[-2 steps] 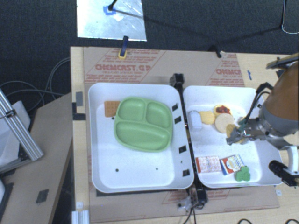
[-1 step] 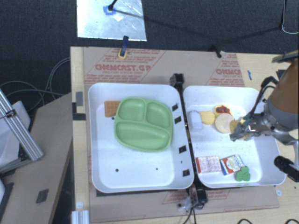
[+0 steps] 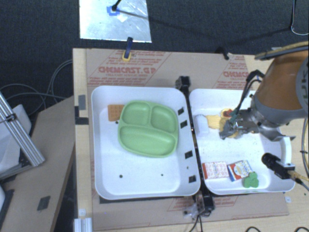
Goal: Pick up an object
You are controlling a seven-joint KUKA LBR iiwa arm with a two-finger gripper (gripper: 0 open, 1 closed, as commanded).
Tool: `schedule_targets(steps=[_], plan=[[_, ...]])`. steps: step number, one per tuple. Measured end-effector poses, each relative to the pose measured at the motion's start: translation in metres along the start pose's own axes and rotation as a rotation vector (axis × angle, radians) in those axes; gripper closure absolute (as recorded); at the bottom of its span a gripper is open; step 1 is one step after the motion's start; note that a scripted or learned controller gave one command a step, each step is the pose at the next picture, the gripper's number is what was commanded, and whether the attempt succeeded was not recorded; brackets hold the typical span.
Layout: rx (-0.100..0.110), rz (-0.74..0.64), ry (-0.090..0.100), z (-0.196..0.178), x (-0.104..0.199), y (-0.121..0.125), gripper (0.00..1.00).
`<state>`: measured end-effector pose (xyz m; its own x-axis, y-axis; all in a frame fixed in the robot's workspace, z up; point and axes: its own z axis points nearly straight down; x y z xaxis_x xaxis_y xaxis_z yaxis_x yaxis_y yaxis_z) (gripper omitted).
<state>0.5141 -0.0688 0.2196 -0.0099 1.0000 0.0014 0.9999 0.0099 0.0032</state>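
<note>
A metal sheet [image 3: 115, 12] is laid beyond the cardboard-covered bench [image 3: 145, 66], with a blue-and-yellow clamp [image 3: 128, 49] fixed at the cardboard's far edge and aluminium rails [image 3: 17, 129] seen left.

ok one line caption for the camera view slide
Claw low over yellow item in right bin; green tray in left.

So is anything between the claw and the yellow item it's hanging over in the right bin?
Nothing visible. The claw sits right at the yellow item in the right bin; the snack packets and green toy lie apart, nearer the front rim.
</note>
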Motion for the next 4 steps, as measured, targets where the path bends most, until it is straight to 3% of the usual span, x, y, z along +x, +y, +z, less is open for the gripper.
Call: schedule_targets(steps=[1, 3, 4], plan=[[0.0, 0.0, 0.001, -0.01, 0.046, 0.015, 1.0], [0.002, 0.0, 0.001, 0.006, 0.144, 0.04, 1.0], [0.003, 0.01, -0.001, 0.001, 0.129, 0.038, 1.0]])
